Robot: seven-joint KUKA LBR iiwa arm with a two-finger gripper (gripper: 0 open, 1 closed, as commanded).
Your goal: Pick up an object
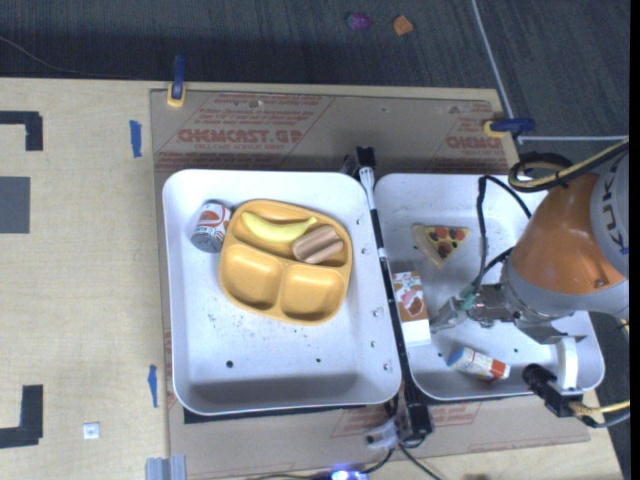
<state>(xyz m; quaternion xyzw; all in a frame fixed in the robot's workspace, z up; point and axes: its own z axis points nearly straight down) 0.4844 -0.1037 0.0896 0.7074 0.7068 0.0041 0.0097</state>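
The end effector (462,306) hangs low in the right bin (570,383), just right of a small carton (409,301); how its grip stands, I cannot tell. A bottle (476,364) lies just nearer, a pizza slice (441,240) farther. The yellow tray (285,260) sits in the left bin (270,383).

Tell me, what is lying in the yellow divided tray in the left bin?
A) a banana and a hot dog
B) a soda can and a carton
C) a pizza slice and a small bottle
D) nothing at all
A: the yellow tray holds a banana and a hot dog in its top compartment, while the soda can lies outside the tray against its left edge.
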